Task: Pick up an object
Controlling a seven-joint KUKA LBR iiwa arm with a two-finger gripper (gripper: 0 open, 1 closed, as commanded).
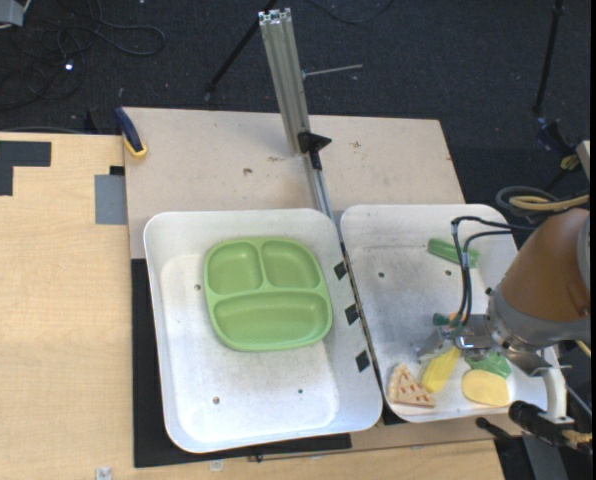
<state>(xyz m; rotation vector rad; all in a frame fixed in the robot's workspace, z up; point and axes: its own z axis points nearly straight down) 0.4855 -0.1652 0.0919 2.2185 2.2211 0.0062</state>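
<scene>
Down at about four o'clock in the camera view, the arm (pixel 548 273) bends over the right bin (pixel 398 268), its orange band and grey wrist covering the bin's right side. The end effector (pixel 456 343) sits low among the small items in that bin's near corner. How far it is open cannot be told; the metal parts at its tip are too small and cluttered to read. No item can be seen held by it.

A yellow banana-shaped toy (pixel 439 370) lies tilted just at six o'clock of the tip, close enough that contact cannot be ruled in or out. At eight o'clock of the banana, touching or nearly so, rests a triangular pizza-slice toy (pixel 409 387) against the bin's near rim. At three o'clock of the banana lies a pale yellow rounded piece (pixel 486 388), with a green piece (pixel 490 365) just above it under the wrist. A green flat item (pixel 451 253) lies at twelve o'clock of the tip, well apart, beside black cables running from the arm.

The left bin (pixel 178 388) holds a green divided plate (pixel 268 294) near its far half. Both bins rest on the worktop (pixel 378 158), where a metal post (pixel 288 78) stands at twelve o'clock.
</scene>
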